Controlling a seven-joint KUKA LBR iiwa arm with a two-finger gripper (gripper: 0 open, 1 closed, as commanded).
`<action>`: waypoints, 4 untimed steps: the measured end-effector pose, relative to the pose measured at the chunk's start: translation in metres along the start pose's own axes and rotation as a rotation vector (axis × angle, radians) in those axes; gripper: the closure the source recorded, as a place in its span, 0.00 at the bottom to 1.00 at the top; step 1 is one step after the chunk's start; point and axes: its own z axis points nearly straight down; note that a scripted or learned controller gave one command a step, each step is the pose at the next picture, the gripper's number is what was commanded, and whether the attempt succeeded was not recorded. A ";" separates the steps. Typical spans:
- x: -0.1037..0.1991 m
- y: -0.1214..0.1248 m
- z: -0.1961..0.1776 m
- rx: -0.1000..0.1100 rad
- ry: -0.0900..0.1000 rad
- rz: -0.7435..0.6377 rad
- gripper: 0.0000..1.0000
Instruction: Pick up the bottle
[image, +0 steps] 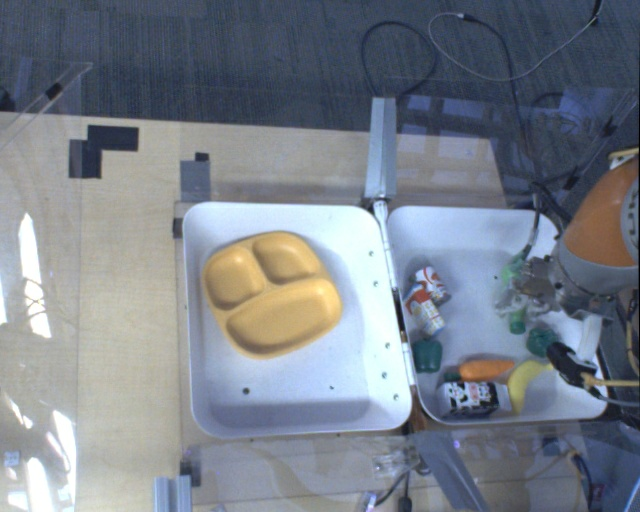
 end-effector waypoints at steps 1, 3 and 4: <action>0.029 -0.002 -0.077 0.010 -0.005 0.238 1.00; 0.042 0.065 -0.093 0.009 -0.005 0.049 1.00; 0.046 0.047 -0.081 0.012 -0.005 -0.041 1.00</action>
